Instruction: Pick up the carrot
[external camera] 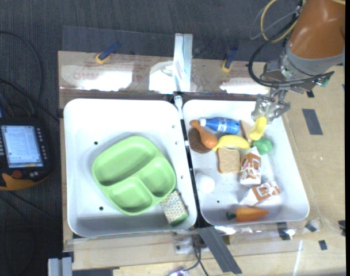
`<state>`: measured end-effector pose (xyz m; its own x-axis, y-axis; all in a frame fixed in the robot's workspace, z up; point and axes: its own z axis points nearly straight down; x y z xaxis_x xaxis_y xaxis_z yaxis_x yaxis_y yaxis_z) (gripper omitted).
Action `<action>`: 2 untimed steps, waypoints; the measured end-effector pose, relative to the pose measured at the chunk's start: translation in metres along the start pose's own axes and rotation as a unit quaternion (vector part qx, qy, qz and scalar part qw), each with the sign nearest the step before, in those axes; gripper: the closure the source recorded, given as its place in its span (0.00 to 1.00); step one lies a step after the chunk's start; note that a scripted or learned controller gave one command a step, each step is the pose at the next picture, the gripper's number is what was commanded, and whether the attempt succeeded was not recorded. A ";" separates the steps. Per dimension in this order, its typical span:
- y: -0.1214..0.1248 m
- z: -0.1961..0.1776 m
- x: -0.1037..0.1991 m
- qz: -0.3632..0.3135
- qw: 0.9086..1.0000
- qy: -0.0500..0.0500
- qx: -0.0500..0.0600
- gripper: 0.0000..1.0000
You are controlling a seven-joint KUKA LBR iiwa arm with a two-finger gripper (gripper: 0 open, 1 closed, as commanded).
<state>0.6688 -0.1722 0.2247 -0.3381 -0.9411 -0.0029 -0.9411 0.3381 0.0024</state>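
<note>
Gripper point(271, 107) hovers over the right bin's point(296, 180) far corner; whether it is clamped on anything cannot be told. Carrot point(249, 214) lies well apart against the near wall, beside a small carton point(265, 192), which the robot might grab instead.

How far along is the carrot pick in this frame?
Nothing looks done yet. The carrot lies at the near edge of the right bin, untouched. The end effector hangs over the bin's far corner, above a yellow item. Reaching, grasping and lifting the carrot remain.
</note>
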 end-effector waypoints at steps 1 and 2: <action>-0.006 -0.120 0.053 -0.006 1.000 0.001 0.008 1.00; -0.016 -0.030 0.045 -0.227 0.974 -0.001 -0.001 1.00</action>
